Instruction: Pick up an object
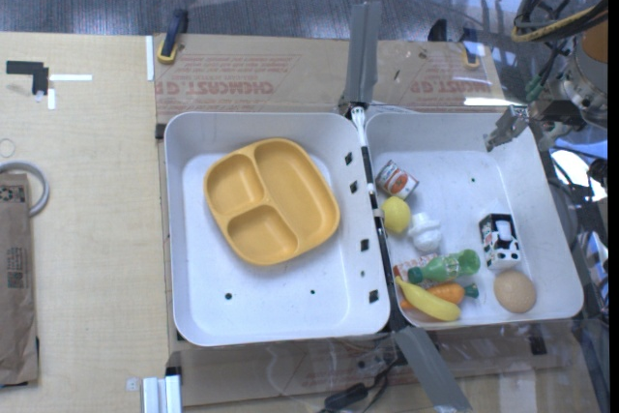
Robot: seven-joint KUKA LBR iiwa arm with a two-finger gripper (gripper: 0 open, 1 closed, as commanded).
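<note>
1. Camera view: my pincer [505,129] hangs over the right bin's [542,171] far right corner, holding nothing; its opening I cannot tell.
2. Candidate egg [515,291] lies in that bin's near right corner, apart from the clutter, so easily reached.

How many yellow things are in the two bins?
3: a divided plate in the left bin; a lemon and a banana in the right bin. More may be hidden in the pile.
</note>
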